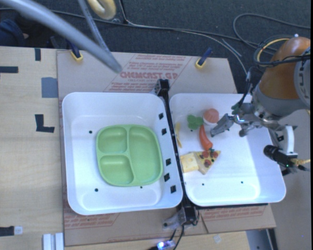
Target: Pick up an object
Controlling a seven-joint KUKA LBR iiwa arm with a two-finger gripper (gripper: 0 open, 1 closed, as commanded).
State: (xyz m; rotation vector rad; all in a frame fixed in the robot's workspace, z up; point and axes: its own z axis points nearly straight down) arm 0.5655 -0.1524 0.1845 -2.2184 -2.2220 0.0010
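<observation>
Several small toy foods (pixel 201 139) lie blurred together beside the gripper (pixel 219 129).

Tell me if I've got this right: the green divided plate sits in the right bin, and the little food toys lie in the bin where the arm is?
Not quite. The camera view shows the green divided plate in the left bin, not the right one. The rest holds: the food toys lie in the right bin, where the arm's gripper is.
</observation>
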